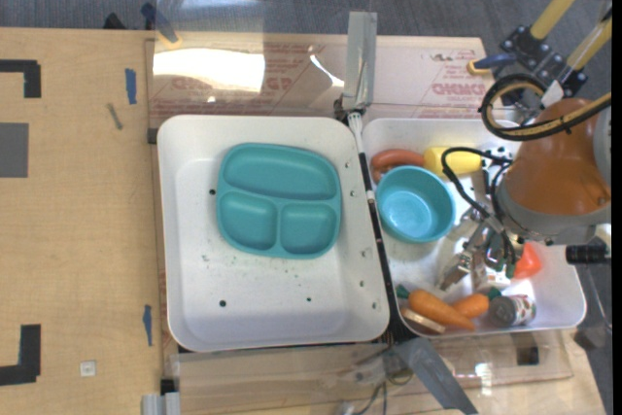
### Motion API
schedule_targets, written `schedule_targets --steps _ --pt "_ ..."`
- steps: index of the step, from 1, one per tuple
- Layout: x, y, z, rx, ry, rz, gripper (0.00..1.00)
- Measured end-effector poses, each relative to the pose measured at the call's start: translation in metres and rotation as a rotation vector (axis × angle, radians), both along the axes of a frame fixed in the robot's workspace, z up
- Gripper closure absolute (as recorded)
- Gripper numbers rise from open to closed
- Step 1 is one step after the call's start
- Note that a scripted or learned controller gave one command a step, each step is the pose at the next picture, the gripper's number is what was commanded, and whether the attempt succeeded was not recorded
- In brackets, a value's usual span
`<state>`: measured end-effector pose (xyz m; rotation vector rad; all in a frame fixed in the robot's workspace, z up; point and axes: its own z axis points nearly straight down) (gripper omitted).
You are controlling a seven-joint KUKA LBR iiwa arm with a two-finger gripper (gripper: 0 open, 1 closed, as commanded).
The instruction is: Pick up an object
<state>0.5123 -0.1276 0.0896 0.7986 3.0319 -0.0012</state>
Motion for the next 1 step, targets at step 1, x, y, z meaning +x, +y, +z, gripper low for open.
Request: schedule_targets --steps 1 --pt "0.0639 0.002 -0.0001 -0.011 -0.006 -0.138 0.0"
